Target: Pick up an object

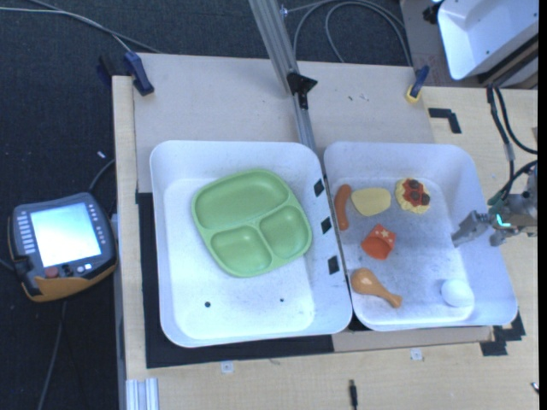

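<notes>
The claw [472,227] shows at the right rim of the right bin [487,263], low over the rim, and nothing is seen between its fingers. Whether the fingers are apart or together cannot be told; the part is small and blurred.

The task seems to be at its start. No object is lifted, and all of them lie on the floor of the right bin. The claw must first come over one object, go down, close on it and raise it.

The nearest object to the claw is a white ball [456,293], in the bin corner toward the front right of the worktop [222,92]. Further in lie a red piece [378,242] near the middle of the bin, a drumstick [374,286] toward the front edge, a yellow piece [371,201] and a small pastry with red topping [414,195] toward the back edge, and a sausage [343,207] beside the bin's left wall. They lie apart from each other, except the sausage and the yellow piece, which are just beside one another.

The left bin [171,229] holds a green divided plate [250,222], tilted a little in the view.

The worktop is pale wood, with blue clamps [137,71] at its back corners and a metal pole [273,32] rising from the back edge. Left of the worktop a pendant [61,244] with a bright screen rests on a dark carpet [51,109], with cables around it.
</notes>
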`<state>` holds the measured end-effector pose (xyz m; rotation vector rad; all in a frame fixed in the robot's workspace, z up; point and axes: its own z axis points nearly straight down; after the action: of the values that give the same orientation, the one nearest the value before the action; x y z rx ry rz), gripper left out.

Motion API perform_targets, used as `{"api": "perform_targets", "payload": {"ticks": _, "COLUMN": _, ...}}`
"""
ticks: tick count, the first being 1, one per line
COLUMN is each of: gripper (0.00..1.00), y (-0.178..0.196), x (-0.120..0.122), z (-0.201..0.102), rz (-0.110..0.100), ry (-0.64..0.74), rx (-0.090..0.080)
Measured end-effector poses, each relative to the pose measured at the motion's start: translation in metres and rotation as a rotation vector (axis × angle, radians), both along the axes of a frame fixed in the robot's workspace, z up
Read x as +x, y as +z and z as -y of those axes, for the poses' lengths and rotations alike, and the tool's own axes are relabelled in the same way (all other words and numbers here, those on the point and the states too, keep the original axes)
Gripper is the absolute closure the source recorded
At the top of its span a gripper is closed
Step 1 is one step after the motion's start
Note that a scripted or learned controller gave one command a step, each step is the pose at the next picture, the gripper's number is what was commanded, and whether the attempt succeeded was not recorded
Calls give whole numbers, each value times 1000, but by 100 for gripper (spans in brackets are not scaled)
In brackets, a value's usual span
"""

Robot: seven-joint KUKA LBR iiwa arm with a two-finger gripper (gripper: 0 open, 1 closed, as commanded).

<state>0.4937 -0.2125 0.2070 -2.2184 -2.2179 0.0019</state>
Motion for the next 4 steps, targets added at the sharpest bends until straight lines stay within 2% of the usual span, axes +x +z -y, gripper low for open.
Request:
{"api": "perform_targets", "payload": {"ticks": 1, "gripper": 0, "y": 1, "x": 1, "z": 0, "rz": 2, "ry": 1, "rx": -1}}
{"api": "perform_targets", "payload": {"ticks": 3, "gripper": 0, "y": -105, "x": 16, "z": 9, "rz": -1, "ry": 0, "rx": 1}}
{"api": "perform_targets", "payload": {"ticks": 4, "gripper": 0, "y": -120, "x": 18, "z": 7, "rz": 4, "ry": 2, "rx": 3}}
